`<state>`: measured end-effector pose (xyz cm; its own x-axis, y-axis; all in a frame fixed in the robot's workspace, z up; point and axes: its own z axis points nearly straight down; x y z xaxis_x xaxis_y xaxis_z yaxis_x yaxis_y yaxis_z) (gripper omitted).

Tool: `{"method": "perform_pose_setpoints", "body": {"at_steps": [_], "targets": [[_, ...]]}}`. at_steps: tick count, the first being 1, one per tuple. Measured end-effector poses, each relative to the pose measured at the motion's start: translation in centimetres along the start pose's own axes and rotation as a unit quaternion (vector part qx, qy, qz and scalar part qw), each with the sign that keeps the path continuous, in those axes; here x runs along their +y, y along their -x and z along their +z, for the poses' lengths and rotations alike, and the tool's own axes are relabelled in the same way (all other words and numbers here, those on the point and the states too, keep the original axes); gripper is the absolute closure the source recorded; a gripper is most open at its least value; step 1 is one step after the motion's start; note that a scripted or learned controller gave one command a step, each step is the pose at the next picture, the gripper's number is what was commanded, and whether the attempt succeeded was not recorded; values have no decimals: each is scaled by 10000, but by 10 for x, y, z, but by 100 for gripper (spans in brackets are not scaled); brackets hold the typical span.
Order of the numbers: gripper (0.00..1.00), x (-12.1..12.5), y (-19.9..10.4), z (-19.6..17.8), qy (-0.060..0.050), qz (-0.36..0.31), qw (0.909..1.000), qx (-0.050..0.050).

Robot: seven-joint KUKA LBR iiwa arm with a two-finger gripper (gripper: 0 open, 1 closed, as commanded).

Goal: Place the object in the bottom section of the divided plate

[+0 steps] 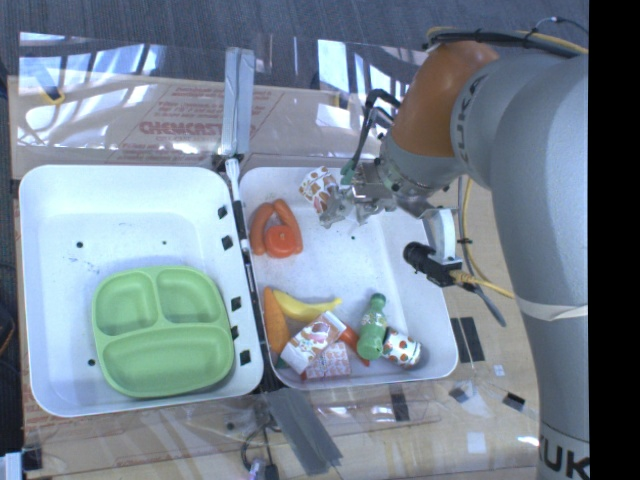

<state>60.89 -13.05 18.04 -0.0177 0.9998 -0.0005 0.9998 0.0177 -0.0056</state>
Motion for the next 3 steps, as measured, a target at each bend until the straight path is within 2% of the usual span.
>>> {"method": "perform_pose_setpoints", "body": {"at_steps": [1,2,3], "targets": [[100,-53,-87,-8,-8,-969,9953,3],[0,-53,-87,-8,-6,-968,9953,2],[0,-128,-156,-8,-10,-879,9961,-1]]}}
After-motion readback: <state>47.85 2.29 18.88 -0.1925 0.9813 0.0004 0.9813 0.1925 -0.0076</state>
